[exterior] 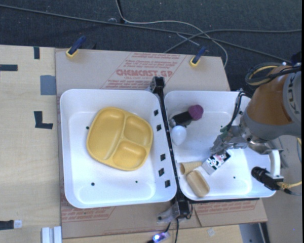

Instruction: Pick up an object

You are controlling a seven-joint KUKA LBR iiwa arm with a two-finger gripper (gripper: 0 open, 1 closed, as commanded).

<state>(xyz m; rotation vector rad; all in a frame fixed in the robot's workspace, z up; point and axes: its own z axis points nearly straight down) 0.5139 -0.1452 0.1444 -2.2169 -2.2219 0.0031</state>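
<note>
While its pincer hangs low in the right bin, grip state unreadable, a black-and-white spotted object lies just beneath; descent and closing likely come next.

The wide yellow divided plastic tray takes up most of the left white bin, leaving open floor along its front. In the right white bin, items crowd the left and middle; bare floor lies at the front right corner.
</note>
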